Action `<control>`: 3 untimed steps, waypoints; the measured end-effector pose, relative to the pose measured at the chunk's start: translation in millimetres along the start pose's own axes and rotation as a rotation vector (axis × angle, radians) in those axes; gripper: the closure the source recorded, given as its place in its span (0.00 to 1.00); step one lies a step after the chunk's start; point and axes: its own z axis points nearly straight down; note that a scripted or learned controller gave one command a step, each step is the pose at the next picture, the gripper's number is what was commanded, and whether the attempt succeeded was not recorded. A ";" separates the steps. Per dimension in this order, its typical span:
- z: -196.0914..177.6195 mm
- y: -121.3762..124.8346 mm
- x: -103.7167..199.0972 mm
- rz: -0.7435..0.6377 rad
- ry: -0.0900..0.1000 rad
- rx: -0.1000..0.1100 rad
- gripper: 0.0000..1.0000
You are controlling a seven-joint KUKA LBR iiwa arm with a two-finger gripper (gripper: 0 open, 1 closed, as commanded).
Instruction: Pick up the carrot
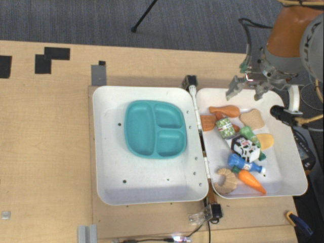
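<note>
carrot [251, 180] lies at the near edge of the right bin [283, 189], touching a blue toy [238, 162] amid crowded toys. to the right and far, the gripper [248, 89] hovers, jaws apart, holding nothing. likely risk: fingers snag a neighbouring toy instead.

Bright, even overhead light; slightly soft focus.
</note>
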 end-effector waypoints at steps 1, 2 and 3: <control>120.9 -6.5 2.0 0.276 0.001 -0.004 0.00; 132.4 12.7 -78.9 0.296 0.003 0.020 0.00; -26.9 -65.7 -73.2 0.272 -0.004 -0.016 0.00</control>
